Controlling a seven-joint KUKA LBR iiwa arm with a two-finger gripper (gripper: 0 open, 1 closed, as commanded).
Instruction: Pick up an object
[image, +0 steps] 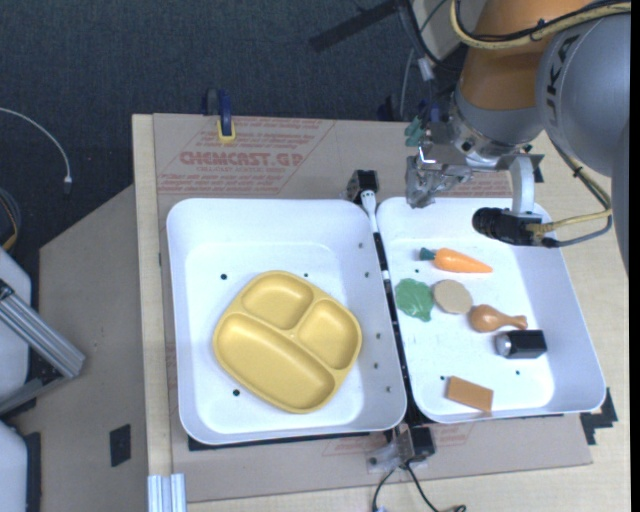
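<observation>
Gripper poised over the top left corner of the right bin, upper right of frame; whether clenched or released, impossible to tell. Nothing seen between the fingers. Lying in that bin, right of centre: carrot, green leaf, tan disc, drumstick, black block, brown wedge. Yellow divided plate resting in the left bin.

Two bins side by side on the surface. Left bin: divided plate at centre. Right bin: carrot uppermost, leaf left of disc, drumstick and cylinder further right, block lowest.
</observation>
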